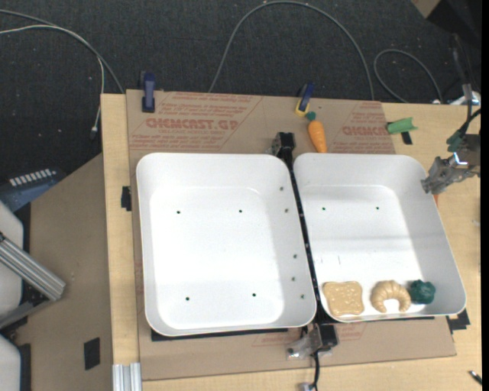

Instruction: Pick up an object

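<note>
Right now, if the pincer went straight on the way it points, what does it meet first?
The pincer sits at the right bin's far right rim, pointing down and left. Going straight on, it would likely meet that bin's bare white floor first, well short of the croissant. Depth is unclear from this view.

Dark speckled carpet floor (61, 92) all round, thin pale cables (306, 23) looping across it at the top. Light wood tabletop (114, 191) in the middle, topped with a brown cardboard sheet (191, 122) printed in red lettering. Blue clamp (148, 92) pins the cardboard at its top left corner, a blue-and-yellow clamp (305, 98) at the top centre. Small black brackets (125, 198) along the tabletop edges. Green tape piece (400, 126) on the cardboard's upper right. Aluminium extrusion bar (30, 271) lies slanted at the left edge, beside something white, blurred. Second metal profile (126, 376) at bottom left. Light is even, no hard shadows.
</note>
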Controlling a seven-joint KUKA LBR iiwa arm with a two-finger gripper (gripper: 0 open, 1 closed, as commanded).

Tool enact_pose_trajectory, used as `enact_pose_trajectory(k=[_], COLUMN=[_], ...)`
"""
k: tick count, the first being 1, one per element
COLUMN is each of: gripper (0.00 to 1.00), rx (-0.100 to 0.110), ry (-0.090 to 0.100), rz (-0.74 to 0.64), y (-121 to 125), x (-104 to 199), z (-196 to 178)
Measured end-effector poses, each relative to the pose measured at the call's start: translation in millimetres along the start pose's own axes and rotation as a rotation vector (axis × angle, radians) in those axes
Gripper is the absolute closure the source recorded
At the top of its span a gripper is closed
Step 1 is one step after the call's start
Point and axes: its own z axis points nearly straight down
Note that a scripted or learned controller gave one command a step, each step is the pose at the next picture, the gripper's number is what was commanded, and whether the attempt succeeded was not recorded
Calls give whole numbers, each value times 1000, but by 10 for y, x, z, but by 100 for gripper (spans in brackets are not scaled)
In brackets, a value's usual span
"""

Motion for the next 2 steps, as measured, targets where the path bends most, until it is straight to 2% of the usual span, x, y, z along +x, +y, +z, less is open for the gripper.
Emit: enact_pose_trajectory(k=[2], gripper=[100], rx=[5], ry=[2], rz=[-4], y=[49], x=[939], z=[1])
